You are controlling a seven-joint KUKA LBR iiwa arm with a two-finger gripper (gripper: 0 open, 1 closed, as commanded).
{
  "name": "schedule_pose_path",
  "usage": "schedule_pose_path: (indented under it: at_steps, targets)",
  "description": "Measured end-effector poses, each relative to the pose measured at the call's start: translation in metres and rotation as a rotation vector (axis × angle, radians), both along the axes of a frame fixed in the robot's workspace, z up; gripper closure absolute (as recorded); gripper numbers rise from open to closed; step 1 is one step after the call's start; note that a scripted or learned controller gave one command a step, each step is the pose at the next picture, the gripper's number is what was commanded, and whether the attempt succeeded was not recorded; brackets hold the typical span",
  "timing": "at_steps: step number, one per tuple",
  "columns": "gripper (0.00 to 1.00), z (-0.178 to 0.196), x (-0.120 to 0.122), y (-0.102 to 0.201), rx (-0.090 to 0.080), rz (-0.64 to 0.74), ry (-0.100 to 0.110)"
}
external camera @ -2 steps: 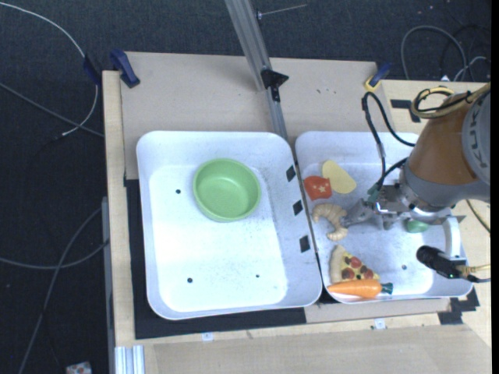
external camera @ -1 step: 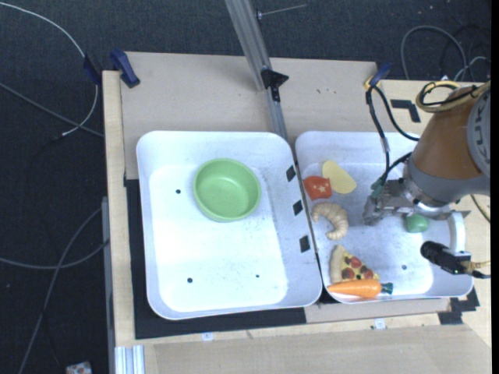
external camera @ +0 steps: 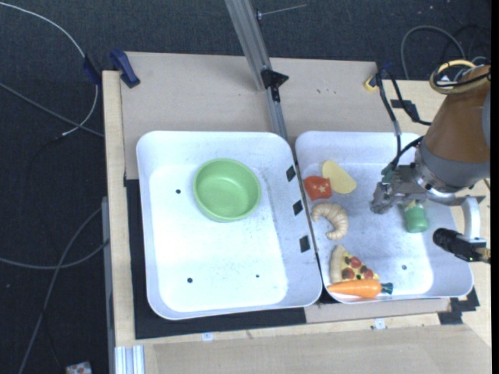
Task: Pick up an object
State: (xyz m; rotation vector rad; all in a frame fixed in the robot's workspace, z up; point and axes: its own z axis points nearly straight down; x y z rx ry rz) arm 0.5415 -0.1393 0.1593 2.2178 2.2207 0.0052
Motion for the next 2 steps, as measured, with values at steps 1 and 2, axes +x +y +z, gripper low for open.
schedule_pose_path:
  at_steps: [1,2]
  targets:
    - [1.0,0.068,0.001,0.0,-0.001,0.0,-0.007]
    - [1.0,0.054,0.001,0.0,0.003,0.0,0.01]
